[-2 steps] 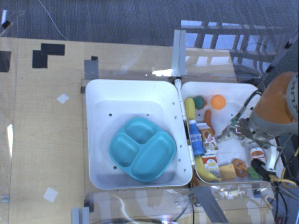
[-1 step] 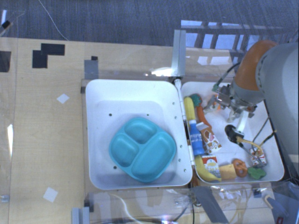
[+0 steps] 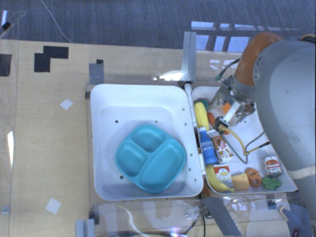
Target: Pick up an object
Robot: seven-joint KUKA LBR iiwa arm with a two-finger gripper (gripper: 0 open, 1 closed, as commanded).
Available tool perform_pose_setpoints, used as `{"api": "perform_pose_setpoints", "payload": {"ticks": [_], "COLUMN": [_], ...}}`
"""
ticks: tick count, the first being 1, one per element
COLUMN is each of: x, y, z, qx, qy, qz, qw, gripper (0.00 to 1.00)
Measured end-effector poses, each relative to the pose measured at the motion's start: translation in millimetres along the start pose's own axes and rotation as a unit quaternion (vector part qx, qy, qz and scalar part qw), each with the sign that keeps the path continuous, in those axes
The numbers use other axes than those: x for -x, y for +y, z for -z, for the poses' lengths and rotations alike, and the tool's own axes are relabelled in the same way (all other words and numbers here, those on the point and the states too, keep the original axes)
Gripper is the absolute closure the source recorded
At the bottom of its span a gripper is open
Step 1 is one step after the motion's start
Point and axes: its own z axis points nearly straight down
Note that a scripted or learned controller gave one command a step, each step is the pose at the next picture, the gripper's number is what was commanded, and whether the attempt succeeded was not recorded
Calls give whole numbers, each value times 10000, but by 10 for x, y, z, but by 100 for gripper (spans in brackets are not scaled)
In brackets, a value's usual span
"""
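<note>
Left bin (image 3: 106,147): white plastic, smooth, faint sheen. Divided plate (image 3: 150,157) in it, well left of the gripper (image 3: 224,121): turquoise plastic, smooth, semi-matt. Right bin (image 3: 256,132), under the gripper: same white plastic. Banana (image 3: 201,113), just left of the gripper: yellow, smooth, looks like moulded plastic. Blue bottle (image 3: 208,149), below-left of it: glossy. Small can (image 3: 272,166), lower right: printed paper-like label. Bench top (image 3: 44,147): pale wood-look board, glare patches. Floor (image 3: 123,14) beyond: grey carpet, rough. Arm casing (image 3: 291,107): smooth matt grey.

One fixed camera above the bench (image 3: 44,132), looking down at a slant, fairly near, on left bin (image 3: 106,147) and right bin (image 3: 256,132), arm (image 3: 286,98) probably blocking part.
</note>
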Motion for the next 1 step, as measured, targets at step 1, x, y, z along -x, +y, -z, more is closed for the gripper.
{"api": "perform_pose_setpoints", "payload": {"ticks": [1], "x": [93], "y": [191], "z": [-7], "qx": [-8], "qy": [-10], "qz": [804], "qw": [9968], "gripper": [0]}}
